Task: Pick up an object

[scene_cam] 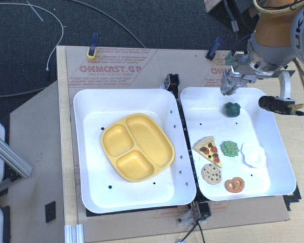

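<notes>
Your nearest candidate is the dark green lump (232, 109), sitting free near the far edge of the right bin (273, 135); it is roundish, so you get no clear long axis or heading from it. The tool (229, 86) hangs just beyond it over the bin's far rim, apart from the lump and with nothing between its fingers; whether it is open or closed you cannot tell from this angle. Nearer you in the same bin lies the pizza slice (208, 149), its long axis running on a diagonal, with its tip toward the near right. Just beside it sit a lighter green piece (229, 148) and a white piece (254, 155), and along the near side a cookie (211, 173) and a pretzel (235, 185). The left bin (91, 135) holds a yellow divided plate (137, 147), set askew on the desk (116, 67)
</notes>
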Action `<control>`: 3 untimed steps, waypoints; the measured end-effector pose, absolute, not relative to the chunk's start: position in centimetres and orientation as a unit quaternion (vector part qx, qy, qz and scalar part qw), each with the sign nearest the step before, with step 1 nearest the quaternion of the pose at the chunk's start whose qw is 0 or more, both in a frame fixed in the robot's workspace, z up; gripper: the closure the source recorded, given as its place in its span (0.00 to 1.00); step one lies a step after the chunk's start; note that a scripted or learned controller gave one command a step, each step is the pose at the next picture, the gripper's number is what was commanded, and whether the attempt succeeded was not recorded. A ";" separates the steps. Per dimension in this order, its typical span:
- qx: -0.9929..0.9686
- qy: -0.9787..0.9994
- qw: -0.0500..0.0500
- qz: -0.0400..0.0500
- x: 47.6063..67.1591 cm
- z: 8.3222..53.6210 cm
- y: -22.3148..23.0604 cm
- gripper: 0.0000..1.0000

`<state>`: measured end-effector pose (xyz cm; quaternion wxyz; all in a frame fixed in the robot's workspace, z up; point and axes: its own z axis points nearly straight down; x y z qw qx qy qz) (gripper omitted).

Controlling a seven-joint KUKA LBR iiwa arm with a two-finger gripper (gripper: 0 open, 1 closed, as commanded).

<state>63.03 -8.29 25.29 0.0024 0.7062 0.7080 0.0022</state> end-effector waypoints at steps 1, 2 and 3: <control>0.705 0.709 0.001 0.002 63.6 25.9 -2.9 1.00; 0.706 0.709 0.001 0.001 65.0 24.6 2.0 1.00; 0.705 0.709 0.000 0.001 66.2 23.8 7.6 1.00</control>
